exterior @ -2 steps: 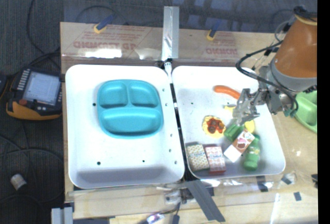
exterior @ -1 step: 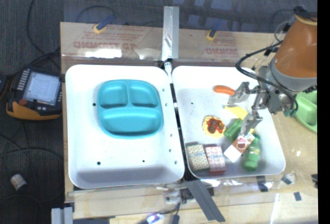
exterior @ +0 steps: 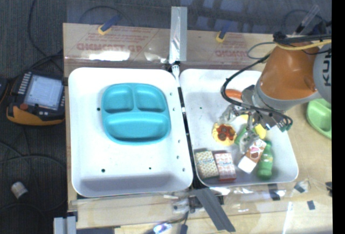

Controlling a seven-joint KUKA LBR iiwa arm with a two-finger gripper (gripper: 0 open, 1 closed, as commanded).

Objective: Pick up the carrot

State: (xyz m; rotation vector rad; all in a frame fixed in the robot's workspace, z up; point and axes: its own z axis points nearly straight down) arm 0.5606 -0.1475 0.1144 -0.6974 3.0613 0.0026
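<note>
The carrot point(exterior: 232, 94) shows as a short orange piece in the right bin point(exterior: 202, 93), near the back, with most of it hidden under the arm's wrist. My gripper point(exterior: 245, 126) hangs low over the middle of the right bin, just in front of the carrot and above the cluster of toy foods. Its dark parts blend with cables and the items below. Nothing can be made out held in it.
A pizza-like toy point(exterior: 223, 132), a yellow piece point(exterior: 260, 130), a white and red bottle point(exterior: 252, 156), a green bottle point(exterior: 265, 166) and two small boxes point(exterior: 214, 165) crowd the right bin's front. A blue divided plate point(exterior: 135, 111) lies in the left bin point(exterior: 86, 163). A green object point(exterior: 322, 114) sits at the far right.
</note>
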